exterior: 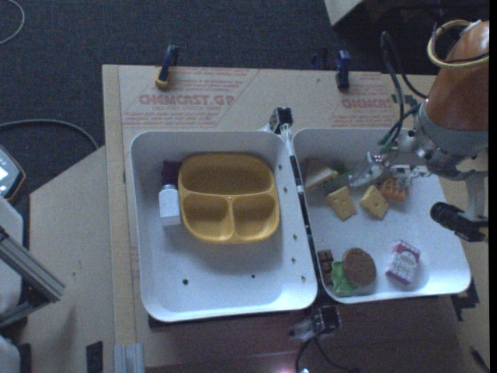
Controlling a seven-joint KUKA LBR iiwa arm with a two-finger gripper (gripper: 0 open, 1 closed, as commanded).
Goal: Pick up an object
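Observation:
My gripper (pixel 374 172) hangs low over the upper middle of the right bin (pixel 435 243), reaching in from the right under the grey and orange arm (pixel 460 84). Just below it lie two yellow cheese-like cubes (pixel 340 202) (pixel 374 202) and an orange waffle-like piece (pixel 394 189). A sandwich piece (pixel 318 177) lies to its left. Nearer the front of that bin are a brown burger patty (pixel 359 266) on a green leaf (pixel 342 280), a small dark brownie (pixel 324 258) and a pink carton (pixel 403 263). Nothing visibly sits in the gripper.
The left bin (pixel 225 290) holds a yellow divided plate (pixel 229 196), a white bottle (pixel 169 204) and a dark purple item (pixel 171 169). A raised rim (pixel 299 200) separates the bins. Cables (pixel 396 61) trail behind the arm, and clamps (pixel 165 67) (pixel 342 67) grip the board's far edge.

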